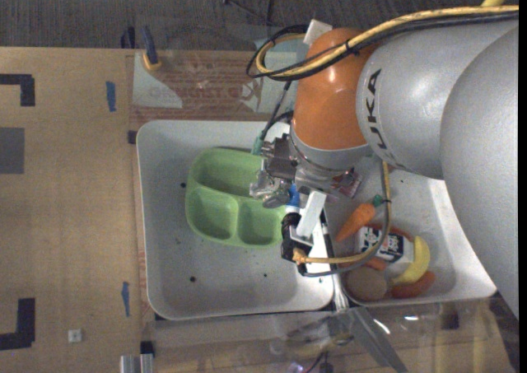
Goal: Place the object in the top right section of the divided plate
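— Camera view first: where's the gripper (pixel 270 190)?
— Over the right rim of the green divided plate (pixel 224 198), in the left white bin (pixel 165 223).
— Open or closed?
— Cannot tell; the wrist hides it.
— And the object?
— Cannot tell which one. A carrot (pixel 356 219), banana (pixel 420 258) and brown round item (pixel 367 284) lie in the right bin (pixel 461 256), right of and below the gripper.

"UKA" on the grey arm (pixel 428 108)
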Motion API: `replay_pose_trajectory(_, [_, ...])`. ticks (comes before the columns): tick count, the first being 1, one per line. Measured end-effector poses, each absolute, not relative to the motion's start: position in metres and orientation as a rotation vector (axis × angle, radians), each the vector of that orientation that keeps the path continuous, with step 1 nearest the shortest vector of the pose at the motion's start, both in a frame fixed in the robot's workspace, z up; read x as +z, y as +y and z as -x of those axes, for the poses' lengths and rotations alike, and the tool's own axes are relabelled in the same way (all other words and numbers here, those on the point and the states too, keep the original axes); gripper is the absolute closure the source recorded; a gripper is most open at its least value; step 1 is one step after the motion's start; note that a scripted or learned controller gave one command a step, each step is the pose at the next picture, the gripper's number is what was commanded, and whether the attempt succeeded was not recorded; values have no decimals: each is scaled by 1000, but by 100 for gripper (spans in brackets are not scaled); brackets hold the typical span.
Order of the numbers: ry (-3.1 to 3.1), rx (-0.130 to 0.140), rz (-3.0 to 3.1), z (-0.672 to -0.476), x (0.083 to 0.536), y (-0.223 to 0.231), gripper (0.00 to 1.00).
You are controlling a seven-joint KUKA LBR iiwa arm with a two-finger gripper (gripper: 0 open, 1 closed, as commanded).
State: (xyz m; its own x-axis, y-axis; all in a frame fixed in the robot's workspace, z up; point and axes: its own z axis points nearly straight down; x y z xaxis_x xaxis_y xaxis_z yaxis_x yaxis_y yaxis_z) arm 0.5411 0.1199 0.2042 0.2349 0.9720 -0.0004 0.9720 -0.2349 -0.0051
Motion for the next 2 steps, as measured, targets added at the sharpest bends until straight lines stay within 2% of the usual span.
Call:
replay_pose_trajectory(1, [-1941,5,2466,-541,204,119,0])
replay_pose_trajectory(2, [-2106,-16,2336,-550,126,157,0])
